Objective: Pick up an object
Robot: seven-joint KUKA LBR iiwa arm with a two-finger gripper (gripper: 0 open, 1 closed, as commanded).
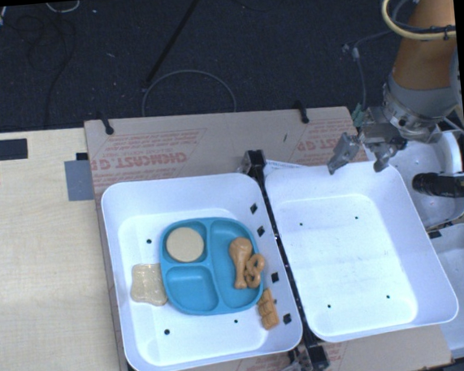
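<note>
1. Nearest the camera and farthest from the pincer [362, 157], a small tan piece [267, 309] lies beside the blue tray [195, 297] — likely light, stiff enough to pinch across its narrow width.
2. A twisted pastry [246, 262] and a round disc [184, 244] sit in the tray; a pale slab [148, 284] touches the tray's far side.
3. The pincer hangs spread and empty over the right bin's [364, 290] back rim — wrist partly cut off.

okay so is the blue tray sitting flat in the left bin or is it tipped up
Flat. The blue tray lies level on the floor of the left bin, all three compartments facing up, with a round tan piece resting in one.
</note>
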